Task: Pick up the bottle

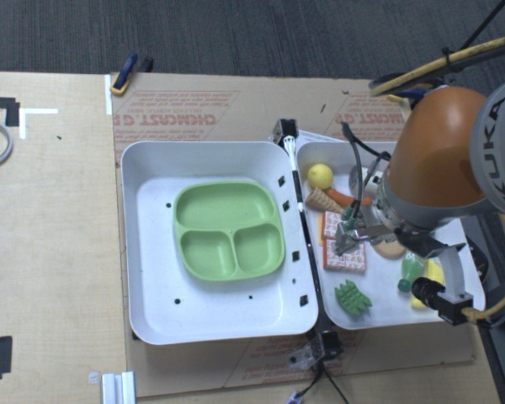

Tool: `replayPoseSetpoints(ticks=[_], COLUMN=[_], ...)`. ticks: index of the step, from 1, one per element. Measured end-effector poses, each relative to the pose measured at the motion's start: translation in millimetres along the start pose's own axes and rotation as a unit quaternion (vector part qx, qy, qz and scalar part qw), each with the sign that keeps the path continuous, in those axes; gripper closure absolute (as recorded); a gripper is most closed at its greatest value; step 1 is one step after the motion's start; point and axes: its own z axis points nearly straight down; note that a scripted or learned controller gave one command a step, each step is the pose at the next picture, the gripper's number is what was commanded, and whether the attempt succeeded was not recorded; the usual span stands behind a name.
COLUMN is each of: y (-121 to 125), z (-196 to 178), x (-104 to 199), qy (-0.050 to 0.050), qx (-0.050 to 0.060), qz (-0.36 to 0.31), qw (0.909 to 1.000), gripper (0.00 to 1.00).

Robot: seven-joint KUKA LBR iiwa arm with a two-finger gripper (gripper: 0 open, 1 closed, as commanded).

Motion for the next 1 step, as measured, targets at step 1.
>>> replayPoseSetpoints(ticks=[1], y=[10.7], z=[16.2], x=[69.6], qy=[0.0], qx=[0.0], qz=[-0.038], qw=[0.9993], gripper=[1.0])
